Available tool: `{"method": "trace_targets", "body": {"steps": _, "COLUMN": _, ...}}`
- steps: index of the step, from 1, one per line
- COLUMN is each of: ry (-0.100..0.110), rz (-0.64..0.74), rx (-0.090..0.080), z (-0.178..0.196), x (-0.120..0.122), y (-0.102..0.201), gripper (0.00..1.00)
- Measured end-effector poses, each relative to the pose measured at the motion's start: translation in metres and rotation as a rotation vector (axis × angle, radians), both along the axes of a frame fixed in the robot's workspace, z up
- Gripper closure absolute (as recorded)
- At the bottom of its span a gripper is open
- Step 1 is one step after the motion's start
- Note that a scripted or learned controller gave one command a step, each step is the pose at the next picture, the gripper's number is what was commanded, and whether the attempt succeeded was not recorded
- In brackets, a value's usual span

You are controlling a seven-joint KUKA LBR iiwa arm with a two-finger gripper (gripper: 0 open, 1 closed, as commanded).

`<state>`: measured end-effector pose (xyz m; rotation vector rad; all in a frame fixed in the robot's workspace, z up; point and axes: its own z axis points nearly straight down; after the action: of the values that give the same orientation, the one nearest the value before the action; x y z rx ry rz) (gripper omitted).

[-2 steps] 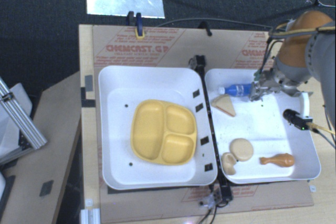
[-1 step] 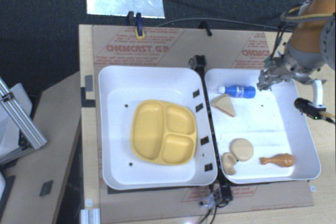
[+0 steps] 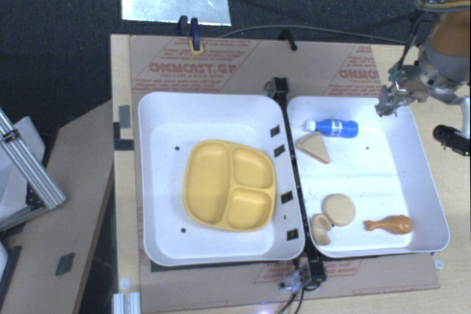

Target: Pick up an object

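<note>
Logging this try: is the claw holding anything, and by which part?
Nothing is held: the claw hangs over the right bin's far rim, apart from the blue bottle.

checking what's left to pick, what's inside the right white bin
Inside the right white bin: a blue plastic bottle with a white cap, a tan wedge-shaped piece, a round beige disc, a small beige piece beside it, and an orange-brown drumstick-shaped toy. Nothing there is covered.

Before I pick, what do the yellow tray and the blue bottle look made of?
Yellow tray: likely moulded plastic, matte, with smooth rounded compartments in one even colour. Blue bottle: probably plastic, glossy, with a white cap and a bright highlight along its side; too small to be sure.
</note>
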<state>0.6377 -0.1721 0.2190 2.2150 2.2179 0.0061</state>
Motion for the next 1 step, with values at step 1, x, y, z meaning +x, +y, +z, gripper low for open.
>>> {"method": "trace_targets", "body": {"steps": 1, "ry": 0.003, "rz": 0.003, "rx": 0.001, "z": 0.0257, "x": 0.0012, "y": -0.0002, "gripper": 1.0}}
